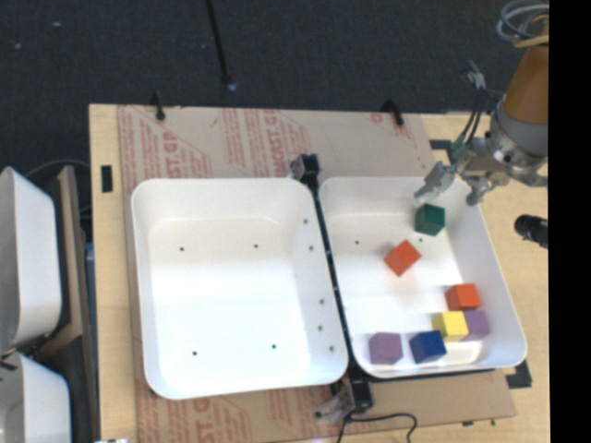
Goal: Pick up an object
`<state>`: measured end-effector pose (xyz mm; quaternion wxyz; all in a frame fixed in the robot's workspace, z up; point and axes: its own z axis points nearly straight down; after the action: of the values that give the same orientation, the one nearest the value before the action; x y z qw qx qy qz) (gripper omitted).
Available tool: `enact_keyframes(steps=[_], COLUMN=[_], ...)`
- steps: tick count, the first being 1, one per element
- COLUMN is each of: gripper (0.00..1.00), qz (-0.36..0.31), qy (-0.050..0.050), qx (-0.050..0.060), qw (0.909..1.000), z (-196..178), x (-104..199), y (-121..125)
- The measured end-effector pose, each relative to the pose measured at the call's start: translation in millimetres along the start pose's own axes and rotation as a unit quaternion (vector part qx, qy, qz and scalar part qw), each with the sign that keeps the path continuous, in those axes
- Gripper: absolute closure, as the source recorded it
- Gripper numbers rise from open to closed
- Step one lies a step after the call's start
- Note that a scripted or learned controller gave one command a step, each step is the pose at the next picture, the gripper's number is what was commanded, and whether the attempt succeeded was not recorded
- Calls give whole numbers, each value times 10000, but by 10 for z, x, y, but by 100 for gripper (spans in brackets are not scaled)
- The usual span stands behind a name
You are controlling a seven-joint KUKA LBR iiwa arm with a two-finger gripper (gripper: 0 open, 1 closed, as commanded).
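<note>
Green is the colour nearest the gripper (456, 185): a small green cube (429, 219) sits in the right bin (499, 289), near its far wall, just below and slightly left of the fingertips. The fingers are spread apart, one light prong slanting left toward the bin's far rim and a second to its right, and nothing sits between them. The cube looks like the likely target, though that is a guess from closeness alone.

Several things could spoil a grasp from here. The cube lies to one side of the fingers' gap, so a straight descent might land a finger on its top or nudge it aside. It is also close to the sloped far wall, where a finger could catch the rim or the cube could slide against the wall and tip. Its faces appear turned a little against the bin's edges, so the fingers might close on corners and squeeze it out.

The other blocks are well apart from the gripper: an orange cube (402, 257) mid-bin, and a cluster at the near right corner with an orange-red block (464, 296), a yellow one (453, 323), a blue one (427, 344) and two purple ones. These crowd each other and would be harder picks.

The arm (526, 100) is cut off at the right. How high the fingertips are above the bin floor cannot be judged from this slant. The left bin (148, 247) holds no blocks.
</note>
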<state>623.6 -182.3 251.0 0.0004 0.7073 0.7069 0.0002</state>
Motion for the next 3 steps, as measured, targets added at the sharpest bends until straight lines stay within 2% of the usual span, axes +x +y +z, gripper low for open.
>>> enact_keyframes(steps=[1,2,3], gripper=[0,0,100], qz=[2,-15,5], qy=[12,6,1], qx=[63,5,-6], qw=[10000,10000,10000], z=[1580,1501,1395], x=[-14,556,528], y=[21,-373,-369])
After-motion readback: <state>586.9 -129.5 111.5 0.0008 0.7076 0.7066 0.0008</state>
